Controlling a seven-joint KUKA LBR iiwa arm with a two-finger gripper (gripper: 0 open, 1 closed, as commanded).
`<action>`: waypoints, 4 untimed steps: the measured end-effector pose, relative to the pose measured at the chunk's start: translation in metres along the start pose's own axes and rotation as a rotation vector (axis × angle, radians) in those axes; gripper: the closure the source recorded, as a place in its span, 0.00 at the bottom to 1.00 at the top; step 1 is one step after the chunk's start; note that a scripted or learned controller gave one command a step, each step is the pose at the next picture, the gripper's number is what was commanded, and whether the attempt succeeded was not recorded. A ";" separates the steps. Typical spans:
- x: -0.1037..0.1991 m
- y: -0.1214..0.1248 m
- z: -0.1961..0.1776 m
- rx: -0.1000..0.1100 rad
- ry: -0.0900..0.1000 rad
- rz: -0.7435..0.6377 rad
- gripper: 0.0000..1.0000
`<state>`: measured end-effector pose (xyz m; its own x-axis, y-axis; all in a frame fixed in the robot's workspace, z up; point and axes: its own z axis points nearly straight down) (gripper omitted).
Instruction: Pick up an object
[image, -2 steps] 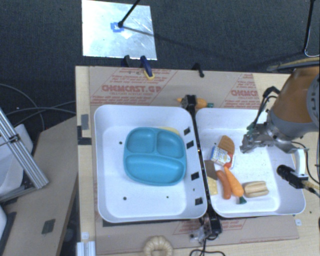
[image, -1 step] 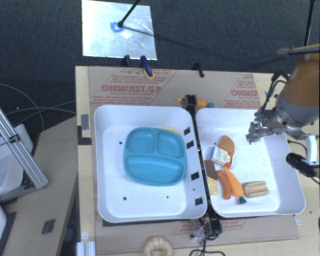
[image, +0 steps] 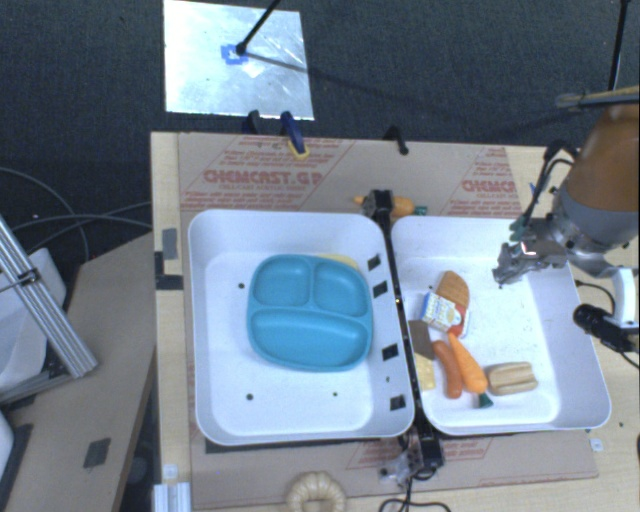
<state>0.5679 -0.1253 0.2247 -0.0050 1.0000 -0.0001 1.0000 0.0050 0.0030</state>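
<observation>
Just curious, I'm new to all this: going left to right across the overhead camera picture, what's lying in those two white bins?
Blue divided plate → small white carton → carrot → hot dog bun.

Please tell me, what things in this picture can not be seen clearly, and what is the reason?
- Tool, camera view: small and blurred over the right bin; open or shut cannot be told.
- Small carton: print too small to read.
- Pale yellow thing in the left bin: mostly hidden behind the blue tray.
- Yellow piece: partly covered by the carrots.
- Arm: cut off by the right edge.
</observation>
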 end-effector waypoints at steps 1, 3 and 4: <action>0.055 -0.014 -0.010 0.002 0.002 -0.005 1.00; 0.158 -0.041 -0.016 0.003 0.002 -0.005 1.00; 0.218 -0.059 -0.007 0.004 0.003 -0.006 1.00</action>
<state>0.5076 0.0928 0.2316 -0.0109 0.9999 0.0026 0.9999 0.0109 -0.0006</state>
